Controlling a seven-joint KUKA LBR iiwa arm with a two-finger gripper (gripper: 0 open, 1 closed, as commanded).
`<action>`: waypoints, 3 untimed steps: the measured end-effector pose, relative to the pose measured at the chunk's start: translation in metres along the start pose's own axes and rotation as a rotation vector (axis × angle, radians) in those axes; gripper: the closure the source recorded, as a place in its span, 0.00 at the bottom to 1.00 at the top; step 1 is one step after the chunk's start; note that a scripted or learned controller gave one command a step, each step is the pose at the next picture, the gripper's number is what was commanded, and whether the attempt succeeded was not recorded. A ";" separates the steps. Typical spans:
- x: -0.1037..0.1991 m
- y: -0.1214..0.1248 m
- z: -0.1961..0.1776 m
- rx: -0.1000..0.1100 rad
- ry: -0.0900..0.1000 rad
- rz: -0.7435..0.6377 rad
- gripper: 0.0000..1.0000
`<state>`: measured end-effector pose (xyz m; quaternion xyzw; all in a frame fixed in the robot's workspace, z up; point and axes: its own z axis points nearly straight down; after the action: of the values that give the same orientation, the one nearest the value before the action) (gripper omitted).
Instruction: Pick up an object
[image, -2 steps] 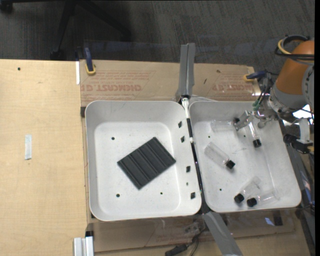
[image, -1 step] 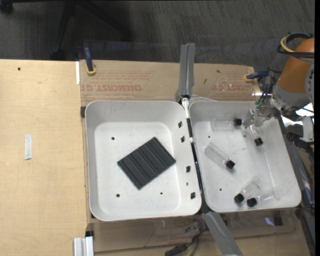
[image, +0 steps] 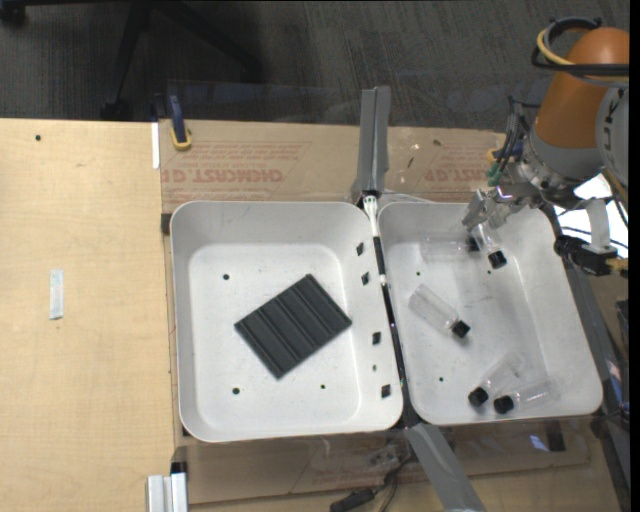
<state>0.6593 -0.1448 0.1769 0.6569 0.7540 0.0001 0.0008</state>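
My gripper hangs over the right bin's far corner, grip unclear; those clear bottles could slip.

site: I read this as a robotics lab | evidence: two white bins on a plywood bench, cardboard sheet upper centre, grey office carpet along the top, arm upper right

A ridged slab lies in the left bin; the right bin beside it holds several capped vials (two near its front edge).
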 end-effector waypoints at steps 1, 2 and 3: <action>0.073 0.008 -0.057 0.001 0.000 -0.042 1.00; 0.122 0.011 -0.056 0.004 0.001 0.045 1.00; 0.150 0.020 -0.062 0.003 0.000 0.023 1.00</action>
<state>0.6588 0.0067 0.2384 0.6655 0.7464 -0.0012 0.0000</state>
